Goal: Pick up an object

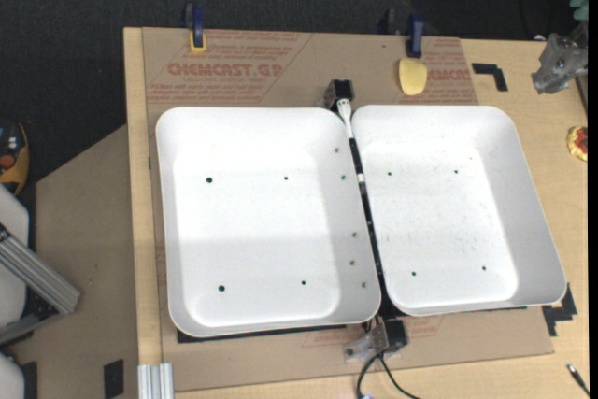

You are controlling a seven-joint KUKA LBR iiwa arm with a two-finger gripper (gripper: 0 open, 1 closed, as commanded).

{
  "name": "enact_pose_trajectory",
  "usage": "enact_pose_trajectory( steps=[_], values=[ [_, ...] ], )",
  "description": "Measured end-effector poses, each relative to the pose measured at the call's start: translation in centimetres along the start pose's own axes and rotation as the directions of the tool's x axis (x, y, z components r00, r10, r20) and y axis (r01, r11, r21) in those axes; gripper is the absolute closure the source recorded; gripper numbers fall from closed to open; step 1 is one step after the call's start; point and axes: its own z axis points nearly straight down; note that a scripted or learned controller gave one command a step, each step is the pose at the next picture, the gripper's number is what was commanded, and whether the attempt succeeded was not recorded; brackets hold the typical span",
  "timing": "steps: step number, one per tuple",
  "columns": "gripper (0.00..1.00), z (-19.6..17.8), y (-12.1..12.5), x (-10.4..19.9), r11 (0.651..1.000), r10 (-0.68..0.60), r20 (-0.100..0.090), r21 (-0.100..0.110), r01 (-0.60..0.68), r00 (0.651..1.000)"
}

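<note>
Grey metal part [559, 65] at right edge, likely the gripper; grip state cannot be told. Candidate object: small yellow rounded lump [412, 77], left of it, just beyond right shallow white bin [523, 154].

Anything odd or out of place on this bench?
Yes: a small yellow object lies on the board behind the right bin, outside both bins, by a blue clamp. The left bin sits square beside it.

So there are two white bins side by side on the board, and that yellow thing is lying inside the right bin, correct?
Not quite. The two white bins, left and right, do sit side by side, but the camera view shows the yellow thing on the board behind the right bin, outside it.
</note>
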Motion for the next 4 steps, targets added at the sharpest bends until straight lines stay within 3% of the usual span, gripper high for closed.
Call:
enact_pose_trajectory(
  steps=[1,2,3,4],
  values=[
    [1.0,16.3,3.2,2.0,0.999,0.003,-0.006,0.037,-0.003,1.0],
    [1.0,-6.1,2.3,6.3,1.0,0.001,-0.002,-0.001,-0.001,1.0],
    [1.0,5.0,4.8,13.4,0.999,-0.001,-0.005,0.032,0.002,1.0],
    [1.0,13.5,7.2,19.2,1.0,0.0,-0.004,0.031,0.0,1.0]
  ],
)
